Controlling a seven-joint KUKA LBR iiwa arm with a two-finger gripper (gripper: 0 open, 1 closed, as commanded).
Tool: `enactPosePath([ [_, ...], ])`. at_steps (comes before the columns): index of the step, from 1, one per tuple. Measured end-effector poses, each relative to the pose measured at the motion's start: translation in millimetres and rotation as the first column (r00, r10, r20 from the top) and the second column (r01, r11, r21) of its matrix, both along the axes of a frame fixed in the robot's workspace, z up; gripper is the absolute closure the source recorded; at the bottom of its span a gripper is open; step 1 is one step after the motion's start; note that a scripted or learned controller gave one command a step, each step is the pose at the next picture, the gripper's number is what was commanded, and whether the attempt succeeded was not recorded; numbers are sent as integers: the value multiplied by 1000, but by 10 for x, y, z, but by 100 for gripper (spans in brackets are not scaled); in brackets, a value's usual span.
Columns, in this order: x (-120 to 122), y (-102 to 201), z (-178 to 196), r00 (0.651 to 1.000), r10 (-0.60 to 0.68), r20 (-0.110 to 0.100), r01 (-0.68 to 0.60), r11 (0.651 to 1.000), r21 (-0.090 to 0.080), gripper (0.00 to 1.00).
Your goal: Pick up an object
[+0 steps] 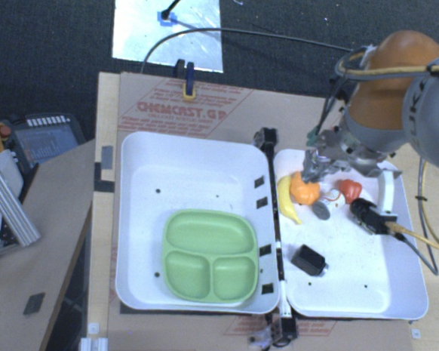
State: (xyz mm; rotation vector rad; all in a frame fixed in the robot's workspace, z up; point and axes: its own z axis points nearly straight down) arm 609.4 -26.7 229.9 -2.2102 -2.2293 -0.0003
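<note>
My gripper reaches down into the right bin near its back left corner. It hangs right over a small orange fruit and touches or nearly touches its top. A yellow banana lies just left of the orange fruit, along the bin's left wall. To the right of the orange fruit sits a red piece, with a small grey disc in front. A black block lies alone nearer the front of the same bin.
The left bin holds a green divided plate in its front half. A black divider strip runs between the two bins. The arm's grey body and orange band loom over the right bin's back edge.
</note>
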Motion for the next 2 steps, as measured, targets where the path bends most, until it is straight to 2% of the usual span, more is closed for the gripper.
enactPosePath([
  [2,-373,1136,28,1000,2,0,-2,1000,1,100],
])
